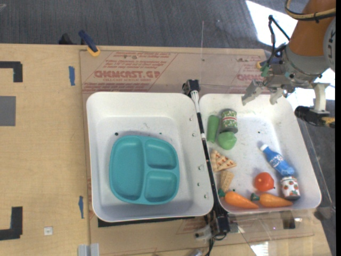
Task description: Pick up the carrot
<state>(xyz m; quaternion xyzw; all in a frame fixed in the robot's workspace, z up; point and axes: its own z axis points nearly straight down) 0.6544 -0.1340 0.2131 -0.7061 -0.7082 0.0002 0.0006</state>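
Two carrots lie at the lower edge of the right bin [303, 143], lower right of the frame: one [241, 200] beside the ice-cream cone [226, 181], one [275, 200] under the tomato [263, 181]. My gripper [264, 93] hangs spread and empty over the bin's upper rim. I would descend on the left carrot (less crowded), fingers across its width. Left bin holds a teal tray [143, 169]; grey floor beyond.
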